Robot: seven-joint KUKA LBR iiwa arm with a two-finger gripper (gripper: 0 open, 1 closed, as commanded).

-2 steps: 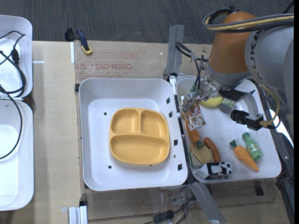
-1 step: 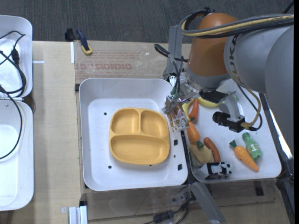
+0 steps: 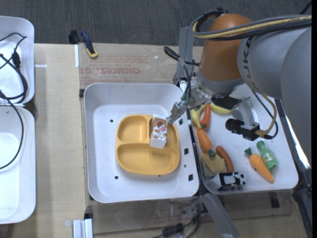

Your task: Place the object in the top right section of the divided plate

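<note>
Arm (image 3: pixel 267 48) enters from 3 o'clock, grey body filling the upper right, orange band (image 3: pixel 225 46) sitting above the wrist, yellow and black cables looped over it. Wrist tilts down and toward 8 o'clock, so the gripper (image 3: pixel 177 114) reaches over the shared rim between the two bins and ends above the left bin (image 3: pixel 96 148). Fingers are thin and dark and blur together at this slant; cannot tell how far apart they stand, and nothing shows plainly between them. The small carton (image 3: pixel 159 132), white with a red-brown print, stands in the yellow divided plate (image 3: pixel 143 157), in the plate's section at 2 o'clock, its lower edge crossing onto the ridge that divides that section from the large lower one. The carton's upper right corner lies just beside the fingertips, at about 7 o'clock from them; whether they touch cannot be told. The plate rests near the middle of the left bin. The right bin (image 3: pixel 290 175) holds toy food: a banana (image 3: pixel 198 117) and chili (image 3: pixel 206 117) under the wrist, a carrot (image 3: pixel 261 166) and green bottle (image 3: pixel 268 155) toward 4 o'clock, a sausage (image 3: pixel 224 157) nearer the centre.
</note>
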